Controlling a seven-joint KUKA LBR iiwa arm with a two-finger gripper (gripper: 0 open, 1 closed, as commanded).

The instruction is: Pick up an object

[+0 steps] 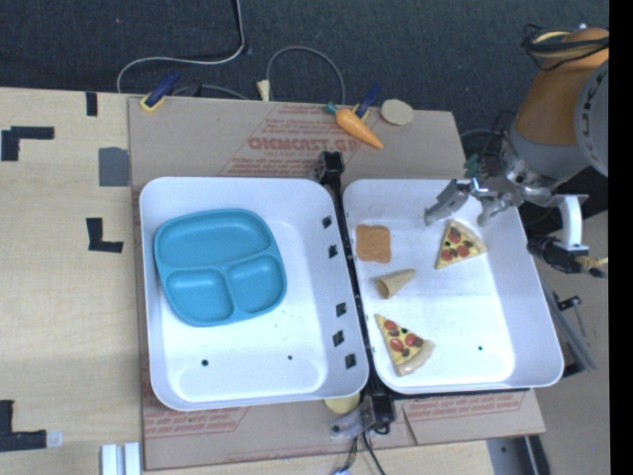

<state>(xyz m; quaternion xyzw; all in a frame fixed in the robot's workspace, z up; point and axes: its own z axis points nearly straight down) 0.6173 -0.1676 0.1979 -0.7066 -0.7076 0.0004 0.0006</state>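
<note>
Fingers (463,202) stood apart and held nothing, poised just above the upper pizza slice (459,244) near the far edge of the right bin (514,364), so the pick was not yet made and closing and lifting remained. Nearby lay a biscuit (373,243), a cone (396,283) and a second slice (403,343). From the right, the arm (554,117) reached in, wrist bent down over the bin.
</note>
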